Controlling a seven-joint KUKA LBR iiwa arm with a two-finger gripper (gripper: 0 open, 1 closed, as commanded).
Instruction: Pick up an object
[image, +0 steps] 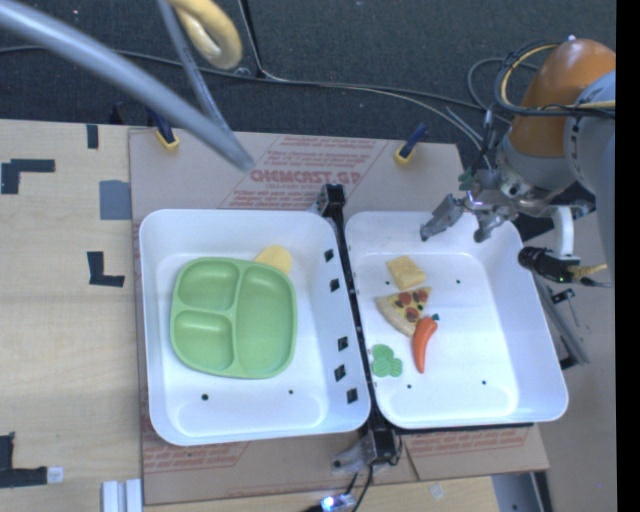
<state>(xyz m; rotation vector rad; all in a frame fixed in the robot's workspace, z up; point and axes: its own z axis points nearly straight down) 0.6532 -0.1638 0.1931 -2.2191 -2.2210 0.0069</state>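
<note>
In the right bin (500, 390) lie a yellow cheese-like wedge (405, 271), a toy pizza slice (404, 307), an orange carrot (424, 342) and a small green broccoli piece (385, 361). My gripper (462, 222) hangs over the bin's upper right rim, above and to the right of these toys. Its two grey fingers (437, 220) are spread apart, open, with nothing between them. The arm's orange band (560, 75) shows at the top right.
The left bin (160, 400) holds a green divided plate (234, 316) with a yellow object (274, 260) tucked behind its top edge. A black clip divider (342, 300) runs between the bins. Cables (420, 105) cross the dark backdrop.
</note>
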